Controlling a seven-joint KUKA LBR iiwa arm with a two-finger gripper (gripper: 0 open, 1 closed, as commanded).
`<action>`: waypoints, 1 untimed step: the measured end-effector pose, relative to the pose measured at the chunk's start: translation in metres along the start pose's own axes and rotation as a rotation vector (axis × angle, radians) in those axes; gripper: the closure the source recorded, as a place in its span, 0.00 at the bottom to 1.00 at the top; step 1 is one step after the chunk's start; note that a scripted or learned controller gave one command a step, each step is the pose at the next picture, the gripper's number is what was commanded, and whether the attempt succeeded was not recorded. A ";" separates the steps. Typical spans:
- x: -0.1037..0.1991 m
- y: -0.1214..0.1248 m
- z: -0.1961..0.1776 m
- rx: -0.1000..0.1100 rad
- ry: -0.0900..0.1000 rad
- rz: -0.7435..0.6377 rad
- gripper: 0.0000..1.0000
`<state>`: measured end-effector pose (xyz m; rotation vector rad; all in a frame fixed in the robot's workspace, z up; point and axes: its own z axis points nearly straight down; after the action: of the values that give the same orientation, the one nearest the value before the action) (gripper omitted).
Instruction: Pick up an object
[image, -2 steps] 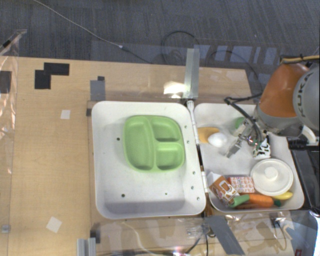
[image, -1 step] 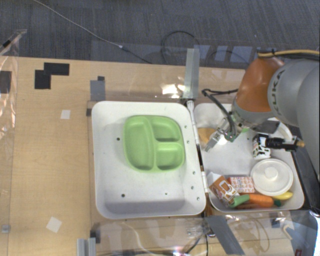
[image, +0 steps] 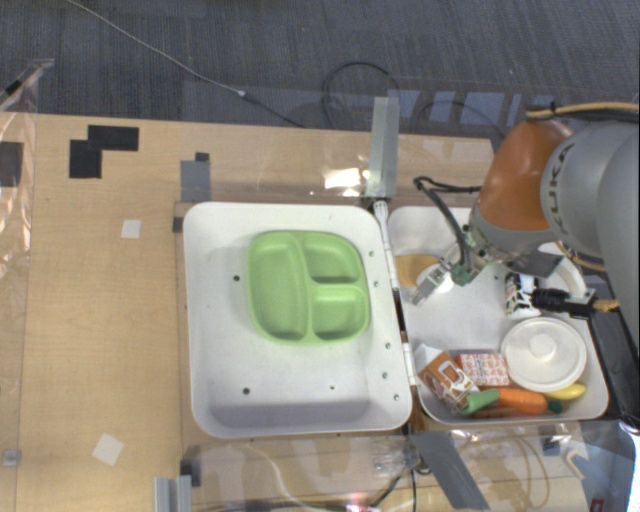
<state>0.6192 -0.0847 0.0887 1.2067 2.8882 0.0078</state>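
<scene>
The arm (image: 560, 190) is hanging over the right bin (image: 455, 320) with its gripper (image: 440, 278) low near that bin's left wall, its grip too hidden to tell, while the carrot (image: 520, 402), box (image: 483, 368) and white bowl (image: 543, 352) are lying unlifted along the bin's near side, so the pick looks undone.

Robot lab bench, seen from above.
A grey-and-orange arm (image: 560, 190) reaches over two white bins (image: 200, 300); cables trail across grey carpet (image: 250, 50).
</scene>
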 end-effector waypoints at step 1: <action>-0.038 -0.073 0.000 0.004 -0.001 0.336 0.00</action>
<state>0.5944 -0.1628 0.0883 1.6739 2.6466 0.0044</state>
